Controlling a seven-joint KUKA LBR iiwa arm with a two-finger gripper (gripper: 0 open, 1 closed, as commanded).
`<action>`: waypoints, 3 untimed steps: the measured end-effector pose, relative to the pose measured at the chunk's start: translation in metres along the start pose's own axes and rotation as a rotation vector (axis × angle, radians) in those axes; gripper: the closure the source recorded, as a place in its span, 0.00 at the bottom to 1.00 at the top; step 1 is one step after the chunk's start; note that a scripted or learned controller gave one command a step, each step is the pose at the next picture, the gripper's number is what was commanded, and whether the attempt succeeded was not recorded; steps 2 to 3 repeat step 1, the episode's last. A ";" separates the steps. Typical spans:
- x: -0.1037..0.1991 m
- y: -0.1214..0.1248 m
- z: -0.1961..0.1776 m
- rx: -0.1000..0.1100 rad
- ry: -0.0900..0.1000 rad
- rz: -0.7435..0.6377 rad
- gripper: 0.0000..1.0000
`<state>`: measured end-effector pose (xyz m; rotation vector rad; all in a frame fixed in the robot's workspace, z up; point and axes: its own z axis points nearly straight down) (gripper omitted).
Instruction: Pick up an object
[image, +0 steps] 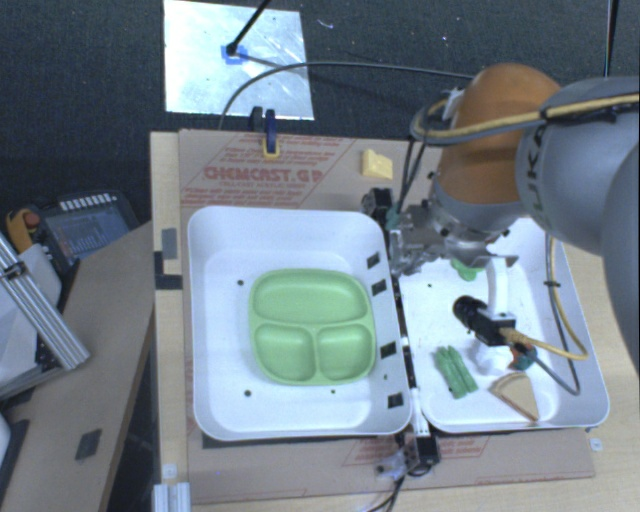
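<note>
Arm (560, 150): grey with an orange band, reaching in from the view's right over the far half of the right bin (585, 400).
Claw (402, 258): low at the far-left corner of the right bin, close against the wall next to the left bin (210, 300). The wrist body covers its tip, so I cannot tell whether it is apart or together.
Small green piece (466, 268): in the far half of the right bin, just right of the claw and partly under the wrist; its shape is hard to make out, possibly a leaf-like toy.
Green ridged sticks (455, 371): lying flat on the right bin's floor, in its near-left part, slanted, well apart from the claw.
Tan wedge (517, 394): in the right bin near its front wall, right of the green ridged sticks and apart from them.
Green divided plate (310, 325): three compartments, centred in the left bin, across the shared wall from the right bin.
Yellow block (377, 163): on the cardboard sheet (300, 172), beyond the right bin's far-left corner.
</note>
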<state>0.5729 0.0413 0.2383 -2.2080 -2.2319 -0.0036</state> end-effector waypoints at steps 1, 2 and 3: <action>0.045 -0.023 0.010 0.002 -0.001 0.002 1.00; 0.045 -0.023 0.010 0.002 -0.001 0.002 1.00; 0.045 -0.023 0.010 0.002 -0.001 0.002 1.00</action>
